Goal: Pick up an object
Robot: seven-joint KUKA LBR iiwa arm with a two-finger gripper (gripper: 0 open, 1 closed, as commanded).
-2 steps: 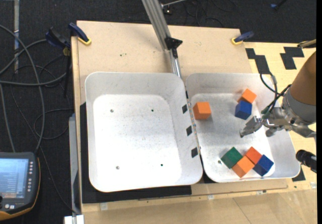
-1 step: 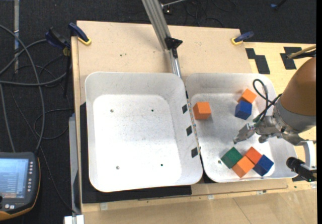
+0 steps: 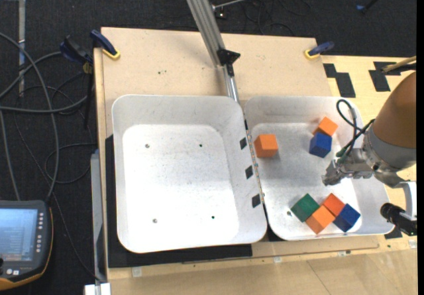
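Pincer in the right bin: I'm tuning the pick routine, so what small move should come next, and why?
Probably lower the pincer toward the cluster just below it, likely onto the red-orange cube, since it hangs over bare bin floor holding nothing.

Left bin (image 3: 132, 154): white, finely speckled with dark dots. Right bin (image 3: 285, 121): white, same speckling. Lone block (image 3: 266, 145): orange. Pair by the far wall: orange block (image 3: 326, 126) over blue block (image 3: 320, 145). Near cluster: green block (image 3: 305, 207), two orange blocks (image 3: 320, 219) (image 3: 334, 205), blue block (image 3: 347, 217). Bench (image 3: 172, 65): pale tan. My arm (image 3: 397, 124): orange band, grey below. My gripper (image 3: 338, 174): grey.
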